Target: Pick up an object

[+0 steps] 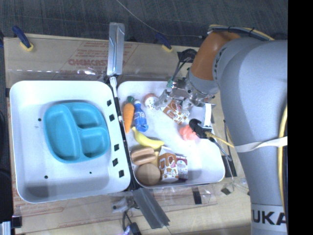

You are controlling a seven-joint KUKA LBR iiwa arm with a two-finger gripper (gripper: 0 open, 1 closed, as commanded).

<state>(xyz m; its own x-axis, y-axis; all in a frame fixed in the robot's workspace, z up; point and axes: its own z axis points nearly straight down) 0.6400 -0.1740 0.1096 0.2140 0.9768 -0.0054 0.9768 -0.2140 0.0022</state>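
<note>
My gripper (pixel 177 103) is down in the right bin (pixel 213 166), over a small brown-and-white snack packet (pixel 174 111) near the bin's far edge. The packet looks crinkled, lying tilted, just beside a pink toy (pixel 188 132). Whether I'm clenched on it, I cannot tell.

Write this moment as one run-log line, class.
arm: over right bin | gripper: at brown-and-white packet | grasp: unconfirmed | left bin: blue tray | task: not done

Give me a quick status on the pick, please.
Gripper low in right bin, over brown snack packet. Grasp unconfirmed. Pink toy and white ball close by.
</note>
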